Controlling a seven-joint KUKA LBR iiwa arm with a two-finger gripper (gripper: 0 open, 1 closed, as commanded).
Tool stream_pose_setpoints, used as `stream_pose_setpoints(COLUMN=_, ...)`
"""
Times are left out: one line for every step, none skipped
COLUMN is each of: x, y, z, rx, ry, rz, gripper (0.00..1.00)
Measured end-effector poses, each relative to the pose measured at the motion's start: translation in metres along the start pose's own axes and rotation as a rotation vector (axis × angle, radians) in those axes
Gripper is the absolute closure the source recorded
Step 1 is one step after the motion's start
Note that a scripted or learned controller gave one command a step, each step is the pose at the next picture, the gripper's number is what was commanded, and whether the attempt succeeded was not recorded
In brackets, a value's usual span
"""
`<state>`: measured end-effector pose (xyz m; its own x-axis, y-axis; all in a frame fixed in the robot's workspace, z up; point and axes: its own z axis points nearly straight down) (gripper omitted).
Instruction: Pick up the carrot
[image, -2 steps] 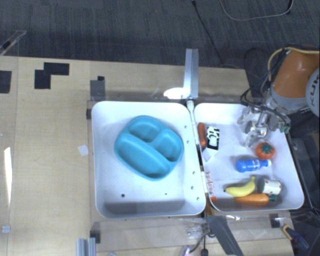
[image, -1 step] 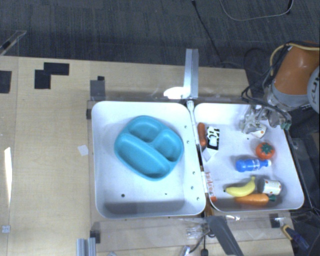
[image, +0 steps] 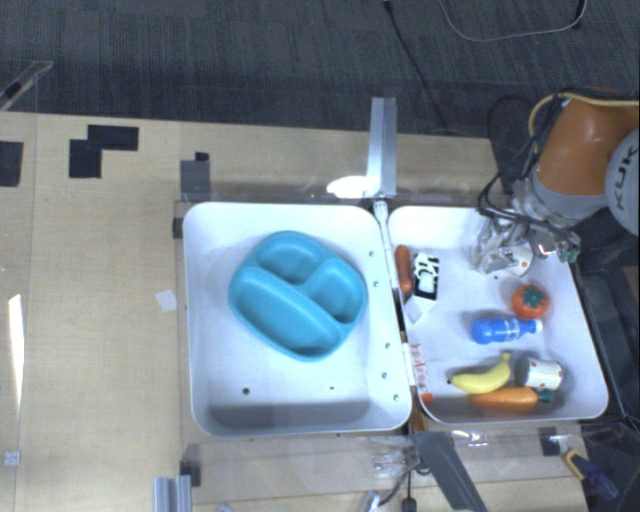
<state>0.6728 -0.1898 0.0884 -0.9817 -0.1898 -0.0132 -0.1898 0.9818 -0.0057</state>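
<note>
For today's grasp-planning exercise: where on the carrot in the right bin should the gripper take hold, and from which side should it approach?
Grip the carrot around its thick middle, coming straight down from above. It lies flat and lengthwise along the right bin's near wall, with the banana close beside it, so a sideways approach looks blocked; close across its narrow width.
</note>
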Motion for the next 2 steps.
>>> stream_pose_setpoints(x=0.003, y=0.005, z=-0.105, rx=-0.005, ry=0.003, rz=-0.096, gripper=1.00)
stream_pose_setpoints(x=0.003, y=-0.013, z=-0.008, rx=-0.003, ry=0.002, rz=0.033, gripper=1.00)
